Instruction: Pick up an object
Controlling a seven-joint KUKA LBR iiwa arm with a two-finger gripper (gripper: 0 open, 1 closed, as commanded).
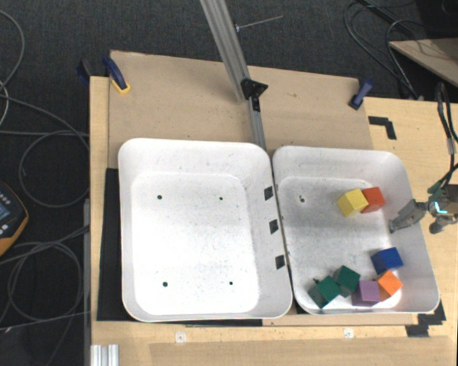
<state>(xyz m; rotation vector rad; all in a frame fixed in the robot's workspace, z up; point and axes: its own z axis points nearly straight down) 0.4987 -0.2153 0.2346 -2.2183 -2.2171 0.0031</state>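
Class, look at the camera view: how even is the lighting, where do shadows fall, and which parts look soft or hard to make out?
Camera view: lighting is soft and even, with no strong glare on the left bin or right bin; faint shadows sit beside the yellow cube and green cubes; the gripper at the right edge looks small and slightly blurred, so its jaws cannot be judged.

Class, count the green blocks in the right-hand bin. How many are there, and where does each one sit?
2. Both lie near the right bin's front edge: one green block at front left, the other green block just behind and right of it, beside the purple block. None seems hidden.
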